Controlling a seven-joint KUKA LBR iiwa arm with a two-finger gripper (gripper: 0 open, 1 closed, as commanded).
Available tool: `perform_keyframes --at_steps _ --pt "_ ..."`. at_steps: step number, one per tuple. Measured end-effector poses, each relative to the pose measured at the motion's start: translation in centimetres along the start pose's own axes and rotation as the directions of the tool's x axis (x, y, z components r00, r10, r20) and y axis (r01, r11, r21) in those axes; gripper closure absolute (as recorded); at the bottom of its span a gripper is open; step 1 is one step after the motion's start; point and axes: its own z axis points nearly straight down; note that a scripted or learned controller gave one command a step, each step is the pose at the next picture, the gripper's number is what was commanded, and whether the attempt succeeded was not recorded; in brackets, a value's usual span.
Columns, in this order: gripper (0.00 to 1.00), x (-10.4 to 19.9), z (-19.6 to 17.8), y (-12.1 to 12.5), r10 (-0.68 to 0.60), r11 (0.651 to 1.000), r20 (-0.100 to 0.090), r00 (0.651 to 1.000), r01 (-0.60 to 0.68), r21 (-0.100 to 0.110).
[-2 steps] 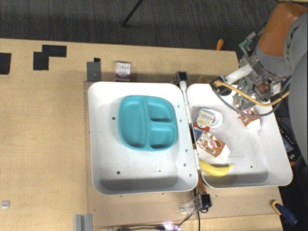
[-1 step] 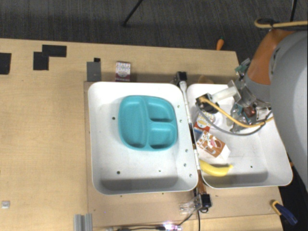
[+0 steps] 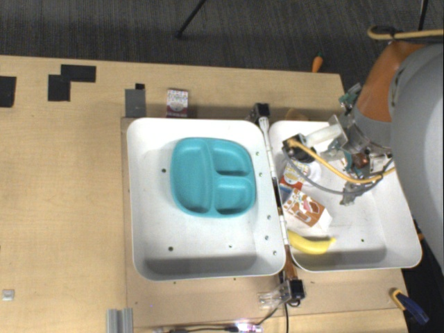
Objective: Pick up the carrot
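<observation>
Tool: the tool (image 3: 352, 168) hangs low inside the right bin (image 3: 374, 236), in its far half, with the grey arm (image 3: 420, 137) and its orange band (image 3: 378, 82) bulking in from the right.
Tool opening: I cannot tell from here whether it is apart or together; cables and the wrist body crowd it.
Tool contact: I cannot make out anything clamped in it. A yellow cable (image 3: 320, 158) loops out from the tool to its left.
Carrot: I cannot pick it out with any certainty. There is a small reddish-orange patch just left of the tool, above the packet, but it may belong to the packet's wrapper.
Packet: an orange-and-white packet (image 3: 306, 211) lies down and to the left of the tool, close to it.
Banana: a banana (image 3: 311, 243) lies beyond the packet from the tool, against the bin's near-left corner.
Edges: the wall shared by the two bins runs just left of the packet; the far wall is close behind the tool.
Open room: bare white floor spreads on the near side of the tool and to the right of the banana.
Left bin: the left bin (image 3: 149, 255) holds a teal divided plate (image 3: 211, 177), well apart from the tool.
Counter: the tan counter (image 3: 62, 207) stretches off past the left bin.
</observation>
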Motion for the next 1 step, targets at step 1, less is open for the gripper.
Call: perform_keyframes --at_steps 1 --pt "0.0 1.38 8.68 5.26 -0.033 0.999 0.008 0.999 0.033 0.001"
